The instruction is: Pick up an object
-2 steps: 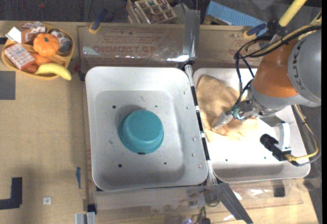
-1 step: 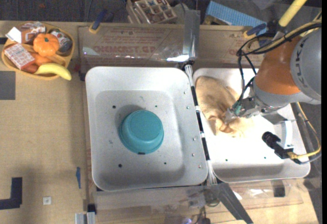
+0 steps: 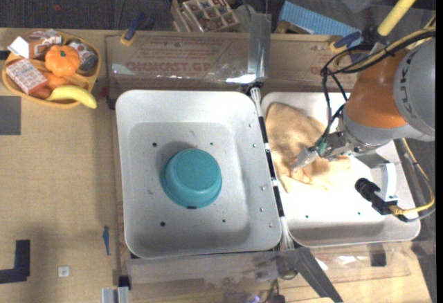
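Two shallow white bins are set side by side on a wooden bench (image 3: pixel 55 177), presumably so that both are kept within the arm's reach. The left bin (image 3: pixel 138 115) is occupied by one item. The right bin (image 3: pixel 332 215) is occupied by a cloth, and the grey arm (image 3: pixel 377 104) is extended over it from the right and bent down into it. The tan cloth (image 3: pixel 287 130) is crumpled against the right bin's left wall and upper part. It is judged to be the task's thing, since the gripper is placed on it and its loose folds can be pinched. A teal bowl (image 3: pixel 192 177) is turned upside down near the middle of the left bin, well apart from the arm, and is kept stable on its rim. A small basket (image 3: pixel 10 75) is parked at the bench's far left corner, outside both bins, and is filled with an orange pumpkin (image 3: pixel 62 59), a banana (image 3: pixel 73 95) and small boxes. The gripper (image 3: pixel 306 158) is set on the cloth's lower edge, touching it. How far it is opened cannot be told from this angle, no cloth is seen lifted, and so a hold is not confirmed.
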Tool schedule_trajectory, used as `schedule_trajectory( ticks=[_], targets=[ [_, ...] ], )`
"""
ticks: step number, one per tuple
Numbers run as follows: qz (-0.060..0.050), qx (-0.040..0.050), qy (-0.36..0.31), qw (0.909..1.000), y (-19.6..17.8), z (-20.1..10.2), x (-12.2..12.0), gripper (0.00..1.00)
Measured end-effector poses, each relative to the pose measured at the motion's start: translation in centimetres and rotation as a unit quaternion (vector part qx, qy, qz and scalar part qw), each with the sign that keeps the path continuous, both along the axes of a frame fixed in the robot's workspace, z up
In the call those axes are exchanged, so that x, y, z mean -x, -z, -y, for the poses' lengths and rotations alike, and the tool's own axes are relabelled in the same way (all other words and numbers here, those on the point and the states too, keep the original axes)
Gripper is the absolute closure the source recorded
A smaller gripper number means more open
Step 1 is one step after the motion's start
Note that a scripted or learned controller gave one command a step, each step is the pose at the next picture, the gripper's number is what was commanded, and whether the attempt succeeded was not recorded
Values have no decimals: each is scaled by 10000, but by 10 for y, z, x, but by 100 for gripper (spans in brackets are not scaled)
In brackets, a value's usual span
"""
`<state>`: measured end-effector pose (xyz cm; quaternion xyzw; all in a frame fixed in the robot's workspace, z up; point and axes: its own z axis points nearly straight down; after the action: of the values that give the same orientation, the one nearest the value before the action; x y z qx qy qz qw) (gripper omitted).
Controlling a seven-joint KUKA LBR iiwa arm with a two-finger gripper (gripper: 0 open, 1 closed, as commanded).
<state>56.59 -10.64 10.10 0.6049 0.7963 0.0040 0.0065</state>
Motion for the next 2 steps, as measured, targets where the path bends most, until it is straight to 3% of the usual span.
schedule_trajectory(
  ticks=[1,2],
  targets=[
    [12,3,25,10000,-9,2,-1,100],
    [-64,-15,582,9983,1,27,17,100]
  ],
)
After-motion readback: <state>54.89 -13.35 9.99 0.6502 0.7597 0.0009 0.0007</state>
